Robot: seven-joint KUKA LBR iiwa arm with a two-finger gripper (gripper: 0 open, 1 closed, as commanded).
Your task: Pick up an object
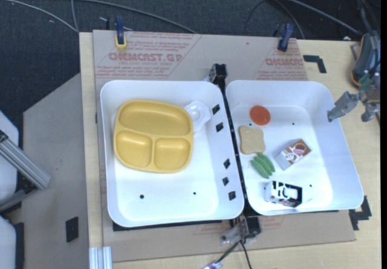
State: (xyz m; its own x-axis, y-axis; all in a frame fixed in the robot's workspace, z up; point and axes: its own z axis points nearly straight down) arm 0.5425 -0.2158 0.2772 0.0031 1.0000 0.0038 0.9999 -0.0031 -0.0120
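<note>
The right bin [338, 159] holds several small objects: an orange-red disc [260, 115], a tan bread slice [251, 139], a green pod-shaped piece [263, 165], a red and white packet [293, 153] and a black and white packet [283, 193]. My gripper [352, 112] hovers over that bin's upper right rim, well right of the objects. Its fingers are open with nothing between them.
The left bin [175, 201] carries a yellow divided plate [154, 136] with a small clear cup [197, 110] at its upper right corner. A black divider [227, 141] runs between the bins. Clamps [120, 31] hold the board at the back.
</note>
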